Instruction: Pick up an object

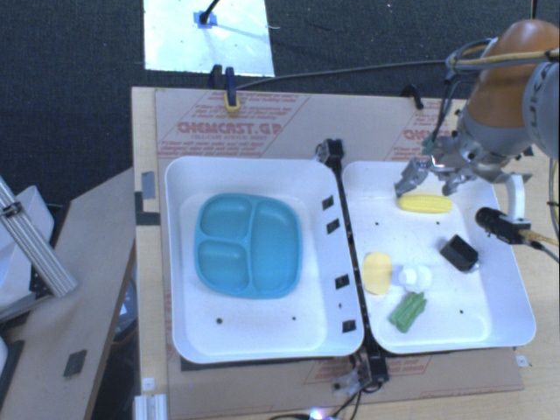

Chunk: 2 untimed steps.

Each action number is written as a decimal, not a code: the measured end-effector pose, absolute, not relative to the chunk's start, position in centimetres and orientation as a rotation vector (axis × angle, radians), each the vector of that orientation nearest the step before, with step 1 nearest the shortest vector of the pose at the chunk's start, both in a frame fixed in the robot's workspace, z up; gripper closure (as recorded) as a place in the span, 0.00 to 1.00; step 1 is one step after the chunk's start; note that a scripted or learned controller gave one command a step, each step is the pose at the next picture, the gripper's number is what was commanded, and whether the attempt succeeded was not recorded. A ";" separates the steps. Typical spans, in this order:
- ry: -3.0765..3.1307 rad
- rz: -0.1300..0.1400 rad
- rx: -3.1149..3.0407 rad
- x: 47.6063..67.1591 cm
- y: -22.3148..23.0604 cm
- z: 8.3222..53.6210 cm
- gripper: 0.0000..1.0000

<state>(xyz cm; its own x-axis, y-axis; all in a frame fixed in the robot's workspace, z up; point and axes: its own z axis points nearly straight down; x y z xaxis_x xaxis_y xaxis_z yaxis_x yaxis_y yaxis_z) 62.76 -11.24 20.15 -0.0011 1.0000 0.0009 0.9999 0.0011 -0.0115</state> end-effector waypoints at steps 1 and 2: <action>-2.226 -0.001 -2.219 63.0 -11.2 21.0 0.00; -2.224 0.001 -2.218 62.7 -10.6 16.5 0.00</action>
